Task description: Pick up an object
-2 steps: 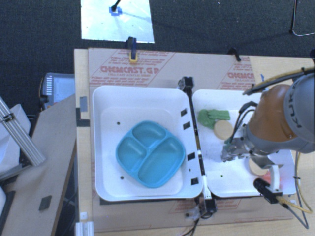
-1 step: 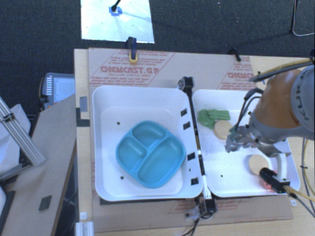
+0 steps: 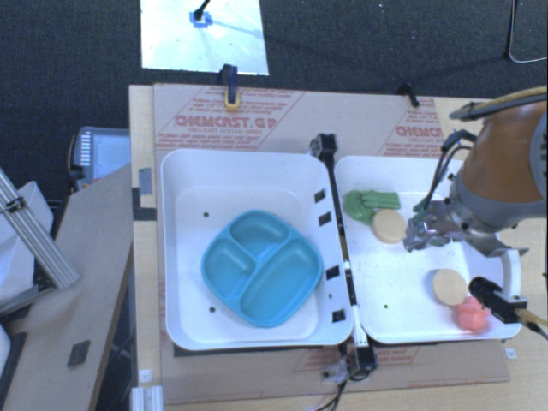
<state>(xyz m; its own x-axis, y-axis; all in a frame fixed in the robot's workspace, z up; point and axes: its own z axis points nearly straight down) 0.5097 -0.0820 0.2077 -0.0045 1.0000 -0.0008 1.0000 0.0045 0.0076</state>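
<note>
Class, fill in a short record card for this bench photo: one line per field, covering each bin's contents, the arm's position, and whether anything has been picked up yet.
Left bin: blue divided plate
Right bin: green toy, tan disc beside it, second tan disc, pink toy
Arm: reaches over the right bin from the right
Gripper: low, next to the first tan disc
Picked up: nothing visibly held
</note>
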